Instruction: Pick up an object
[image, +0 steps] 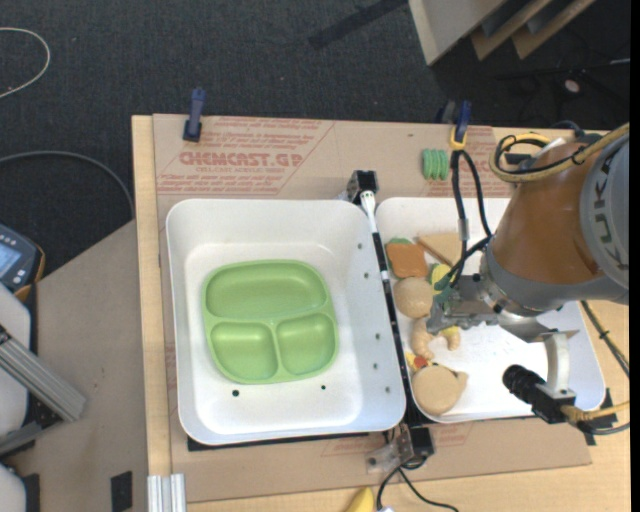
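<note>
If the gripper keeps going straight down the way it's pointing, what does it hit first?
Probably the small pale food piece just beneath the gripper in the right bin, close to the beige egg-shaped toy. Depth is unclear from this slanted view.

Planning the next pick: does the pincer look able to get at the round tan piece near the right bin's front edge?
Probably yes. The round tan piece lies uncovered in the right bin, close to the pincer, with nothing on top; the bin's wall beside it may crowd the approach.
</note>
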